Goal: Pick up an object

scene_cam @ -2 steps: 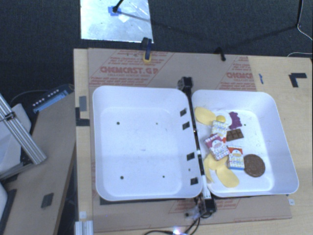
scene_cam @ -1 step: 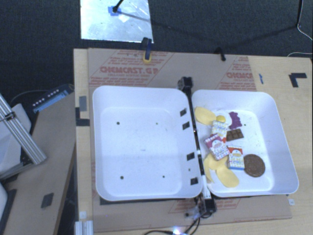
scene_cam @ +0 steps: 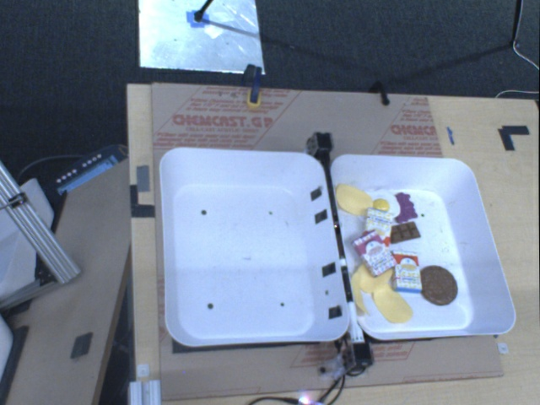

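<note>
The right bin (scene_cam: 481,226) holds a cluster of small toy foods near its left side. A pale yellow chip (scene_cam: 352,197) lies at the top, with a small yellow piece (scene_cam: 381,204) and a purple piece (scene_cam: 407,204) beside it. Below them sit a brown chocolate square (scene_cam: 405,232), small printed cartons (scene_cam: 374,252) and a red-and-white carton (scene_cam: 407,271). A round brown cookie (scene_cam: 439,284) lies at the lower right of the cluster. Two more yellow chips (scene_cam: 381,296) rest at the bottom.
The left bin (scene_cam: 245,251) stands beside the right one, joined along a black clipped seam (scene_cam: 336,243). Both rest on a cardboard sheet (scene_cam: 278,116). A shiny metal plate (scene_cam: 201,24) lies on the dark floor at the back. Metal framing (scene_cam: 34,234) stands at the left.
</note>
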`<state>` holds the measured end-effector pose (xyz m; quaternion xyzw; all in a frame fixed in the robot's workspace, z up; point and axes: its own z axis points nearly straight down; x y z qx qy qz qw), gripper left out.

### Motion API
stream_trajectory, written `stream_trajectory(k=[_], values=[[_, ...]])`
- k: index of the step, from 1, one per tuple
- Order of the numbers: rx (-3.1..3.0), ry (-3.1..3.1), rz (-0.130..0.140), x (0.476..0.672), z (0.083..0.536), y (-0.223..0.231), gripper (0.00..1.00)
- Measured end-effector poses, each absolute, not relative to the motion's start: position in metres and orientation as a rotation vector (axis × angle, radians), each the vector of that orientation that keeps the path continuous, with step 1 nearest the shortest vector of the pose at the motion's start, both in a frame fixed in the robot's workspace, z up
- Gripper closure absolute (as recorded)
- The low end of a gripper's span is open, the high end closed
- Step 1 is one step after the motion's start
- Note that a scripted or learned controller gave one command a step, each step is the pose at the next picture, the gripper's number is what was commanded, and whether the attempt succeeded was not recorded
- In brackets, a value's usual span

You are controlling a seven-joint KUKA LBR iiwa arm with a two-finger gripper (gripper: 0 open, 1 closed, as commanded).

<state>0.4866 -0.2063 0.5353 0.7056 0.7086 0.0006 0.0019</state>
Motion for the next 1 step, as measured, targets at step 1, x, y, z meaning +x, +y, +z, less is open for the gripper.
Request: stream_trajectory(k=[1], values=[[2.22, 2.238, -0.006, 0.4864, 0.4004, -0.151, 1.0]])
